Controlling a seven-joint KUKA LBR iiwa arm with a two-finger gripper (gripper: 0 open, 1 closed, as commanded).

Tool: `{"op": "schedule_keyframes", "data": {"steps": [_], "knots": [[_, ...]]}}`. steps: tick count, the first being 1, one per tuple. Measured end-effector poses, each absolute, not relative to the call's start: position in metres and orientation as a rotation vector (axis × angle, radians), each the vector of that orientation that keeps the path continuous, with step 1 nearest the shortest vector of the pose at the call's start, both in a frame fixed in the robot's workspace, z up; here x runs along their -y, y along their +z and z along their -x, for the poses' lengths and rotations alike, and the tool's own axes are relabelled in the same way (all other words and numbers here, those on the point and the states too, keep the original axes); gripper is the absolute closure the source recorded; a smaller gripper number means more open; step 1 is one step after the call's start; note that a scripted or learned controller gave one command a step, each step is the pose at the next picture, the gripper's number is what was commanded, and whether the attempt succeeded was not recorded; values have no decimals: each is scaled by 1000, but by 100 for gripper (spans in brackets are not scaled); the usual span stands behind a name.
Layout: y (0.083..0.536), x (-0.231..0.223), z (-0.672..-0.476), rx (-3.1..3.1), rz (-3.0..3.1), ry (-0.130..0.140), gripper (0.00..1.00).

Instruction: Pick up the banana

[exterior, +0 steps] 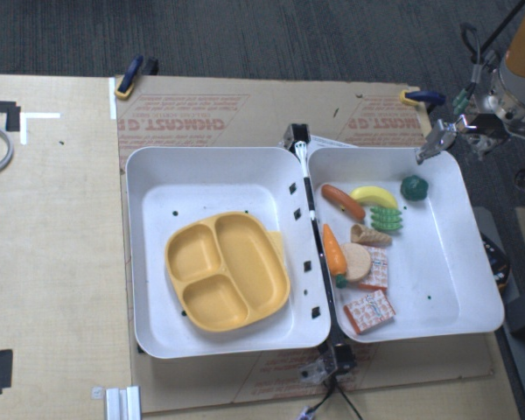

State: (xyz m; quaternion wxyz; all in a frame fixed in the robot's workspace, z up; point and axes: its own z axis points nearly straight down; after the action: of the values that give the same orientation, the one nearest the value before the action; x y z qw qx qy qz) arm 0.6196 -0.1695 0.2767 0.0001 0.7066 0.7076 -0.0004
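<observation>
Evidently the pick has barely begun. The banana (374, 197) lies untouched in the right bin (437, 269), between the sausage (343, 201) and the green ball (413, 187), just above the green corn cob (385, 219). The gripper (437, 138) hovers at that bin's far rim, up and to the right of the banana, apart from it; whether it is spread I cannot tell. Approach, descent, grasp and lift all remain.

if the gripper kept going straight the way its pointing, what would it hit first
The gripper points down-left over the right bin's far rim. Straight on, it would probably meet the green round toy first, before the banana; depth is unclear.
</observation>
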Motion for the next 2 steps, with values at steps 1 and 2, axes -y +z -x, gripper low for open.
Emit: {"op": "schedule_keyframes", "data": {"steps": [1,2], "knots": [[163,147,-632,-1998,-2425,-2,0],[97,111,-635,-2199,-2231,7,0]]}}
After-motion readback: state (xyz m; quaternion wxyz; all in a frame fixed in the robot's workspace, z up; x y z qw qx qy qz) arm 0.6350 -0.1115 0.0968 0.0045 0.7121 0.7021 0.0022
